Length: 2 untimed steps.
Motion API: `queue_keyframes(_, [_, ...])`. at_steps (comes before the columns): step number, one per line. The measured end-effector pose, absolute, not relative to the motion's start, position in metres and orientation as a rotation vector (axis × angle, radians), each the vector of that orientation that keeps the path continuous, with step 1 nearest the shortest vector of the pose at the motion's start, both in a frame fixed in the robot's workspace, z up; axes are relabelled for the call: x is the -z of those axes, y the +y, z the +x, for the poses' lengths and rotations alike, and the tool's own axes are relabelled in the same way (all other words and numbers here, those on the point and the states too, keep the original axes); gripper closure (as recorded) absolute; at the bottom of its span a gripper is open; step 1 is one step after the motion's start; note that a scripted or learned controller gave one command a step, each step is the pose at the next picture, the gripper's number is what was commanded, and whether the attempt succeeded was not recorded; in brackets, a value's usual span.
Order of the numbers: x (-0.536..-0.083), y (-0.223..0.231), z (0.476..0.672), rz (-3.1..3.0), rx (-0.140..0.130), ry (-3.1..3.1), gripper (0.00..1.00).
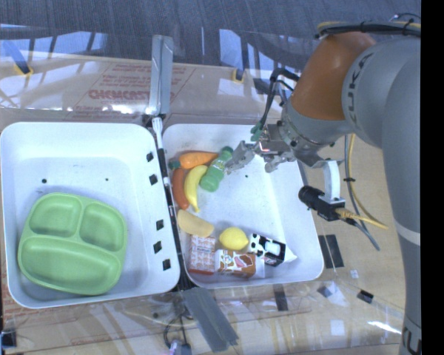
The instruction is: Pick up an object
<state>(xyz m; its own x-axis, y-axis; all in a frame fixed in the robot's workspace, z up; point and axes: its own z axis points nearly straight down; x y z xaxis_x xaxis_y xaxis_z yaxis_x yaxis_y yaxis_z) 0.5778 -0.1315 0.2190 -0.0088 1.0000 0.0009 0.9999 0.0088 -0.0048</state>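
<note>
Two bins: a left bin [29,143] and a right bin [296,231], white and shallow, side by side on the bench, meeting at a hinged seam down the middle.
Left bin: holds a green divided plate [72,242] with three sections, lying flat in the near left part.
Right bin: holds a cluster of toy food along its left wall and near edge; its right half is bare white floor.
Arm: grey with an orange band [329,80], coming in from the right and hanging over the far right part of the right bin.
Gripper: the gripper [240,156] points left, low over the far part of the right bin, its tip just beside the green bottle.
Jaws: cannot tell whether they are spread or closed; nothing is seen held between them.
Green bottle: a small green bottle [214,171] lies tilted in the far left part of the right bin, its cap end toward the gripper, resting against the banana.
Banana: a yellow banana [192,186] lies just left of the bottle, curved, beside the carrot.
Carrot: an orange carrot [194,158] lies at the far end of the cluster, near the left wall.
Lemon: a yellow lemon [234,239] sits near the front, touching the snack packet.
Snack packet: a red and white packet [220,261] lies flat along the near wall.
Black and white item: a small piece [266,248] just right of the lemon; too small to name.
</note>
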Motion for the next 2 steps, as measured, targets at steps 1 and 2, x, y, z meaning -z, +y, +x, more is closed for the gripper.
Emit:
queue_keyframes(1, [-0.199, -0.103, 0.563, -2.001, -0.003, -2.417, 0.00])
queue_keyframes(2, [-0.122, -0.098, 0.614, -1.894, 0.005, -2.516, 0.00])
